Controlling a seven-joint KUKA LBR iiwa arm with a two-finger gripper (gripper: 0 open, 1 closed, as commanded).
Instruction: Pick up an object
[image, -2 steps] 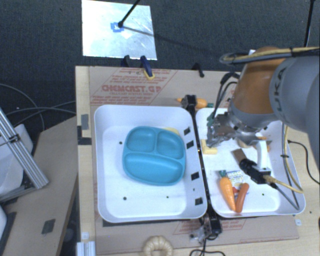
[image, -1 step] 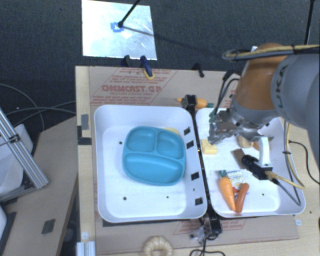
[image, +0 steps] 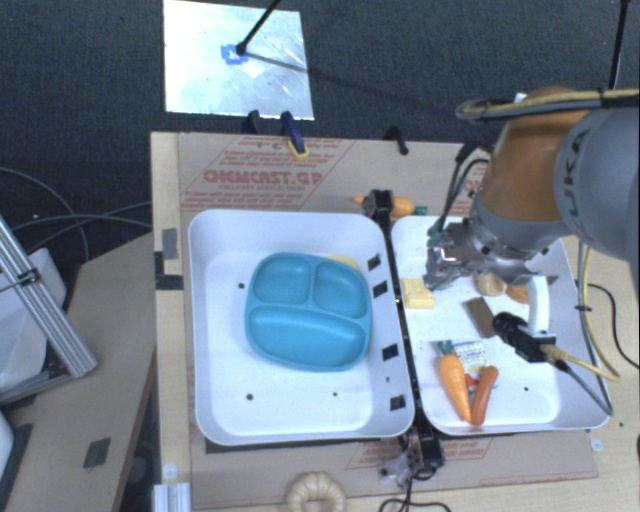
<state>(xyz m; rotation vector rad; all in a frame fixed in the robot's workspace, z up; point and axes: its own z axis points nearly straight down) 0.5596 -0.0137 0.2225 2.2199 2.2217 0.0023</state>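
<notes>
Early in the task, by the look of it: nothing lifted yet. Tool (image: 441, 268) low in the right bin (image: 570, 415), just beside the yellow block (image: 418, 297), on its far right side. Cannot tell whether apart or together; nothing seen clamped in it. Likeliest target that yellow block, flat on the bin floor against the divider. Other candidates: tan lump (image: 490, 284) right of the yellow block; carrot (image: 453, 385) and red sausage (image: 484, 392) nearer the camera than the yellow block, well apart from it. Blue plate (image: 308, 310) across the divider from the yellow block, in the left bin (image: 215, 400). Left to do: closing on one thing, lifting it clear.
</notes>
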